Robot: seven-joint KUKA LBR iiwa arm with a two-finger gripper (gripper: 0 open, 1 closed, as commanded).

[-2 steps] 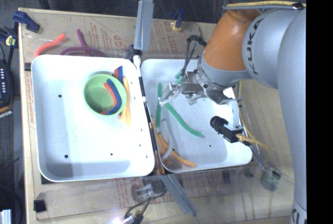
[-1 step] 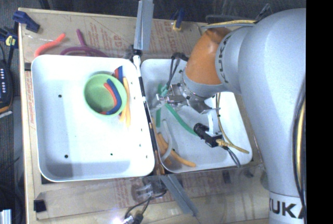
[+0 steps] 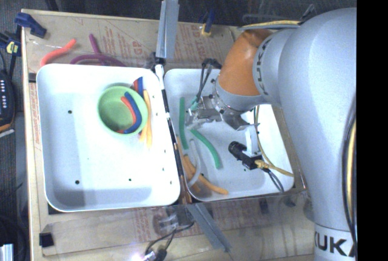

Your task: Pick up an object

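Pick not done yet, by the look of it: gripper (image 3: 200, 113) is low in the right bin (image 3: 273, 184), center-right of frame, just above the objects, nothing visibly between its fingers; whether they're wide or narrow I cannot tell, too cluttered. Likely target is the green strip (image 3: 208, 149), lying just below the gripper in the left part of that bin, long axis diagonal, upper-left to lower-right. A second thin green stick (image 3: 182, 122) lies near-vertical beside it. Left bin (image 3: 60, 187) holds a green bowl (image 3: 121, 109). Grasp, lift remain.
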